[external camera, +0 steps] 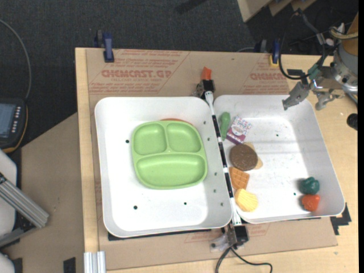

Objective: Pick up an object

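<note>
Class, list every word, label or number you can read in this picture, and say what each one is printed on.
"CHEMCAST GP": red print on the brown board behind the left bin, repeated on the right behind the right bin, partly cut off there.
Small packet in the right bin: printed, too small to read.
Small red lines of print under each logo: too blurred to read.

Light fell evenly and fairly brightly from above, and the two white bins came out nearly washed out, their inner surfaces pale with little texture. Shadows were soft and short: a faint grey one lay under the green divided plate along its lower rim, and another hugged the bins' lower edges on the table. The dark floor at the top stayed dim and murky. Focus was moderate throughout; small items looked slightly soft, and the upper right corner appeared blurred.
</note>
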You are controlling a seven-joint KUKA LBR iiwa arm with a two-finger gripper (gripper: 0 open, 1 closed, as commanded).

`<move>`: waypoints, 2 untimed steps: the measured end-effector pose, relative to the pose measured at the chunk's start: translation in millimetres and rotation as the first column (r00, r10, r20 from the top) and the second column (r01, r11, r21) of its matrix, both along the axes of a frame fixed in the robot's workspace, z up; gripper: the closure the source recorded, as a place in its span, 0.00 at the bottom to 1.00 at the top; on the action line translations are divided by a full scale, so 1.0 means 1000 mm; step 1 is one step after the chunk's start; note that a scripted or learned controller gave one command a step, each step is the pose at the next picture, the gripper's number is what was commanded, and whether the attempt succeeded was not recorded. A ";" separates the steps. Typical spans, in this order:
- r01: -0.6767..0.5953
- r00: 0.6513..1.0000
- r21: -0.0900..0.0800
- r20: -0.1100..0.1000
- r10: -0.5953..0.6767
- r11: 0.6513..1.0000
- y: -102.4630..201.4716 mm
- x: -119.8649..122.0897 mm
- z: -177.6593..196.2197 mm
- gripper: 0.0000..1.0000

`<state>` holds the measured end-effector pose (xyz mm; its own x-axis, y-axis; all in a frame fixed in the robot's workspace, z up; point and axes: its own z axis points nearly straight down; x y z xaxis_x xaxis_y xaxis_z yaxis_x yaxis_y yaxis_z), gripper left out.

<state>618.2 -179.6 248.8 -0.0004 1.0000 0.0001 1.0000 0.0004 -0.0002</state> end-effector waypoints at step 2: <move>0.005 1.000 0.004 0.003 -0.005 1.000 0.078 -0.066 -0.166 0.00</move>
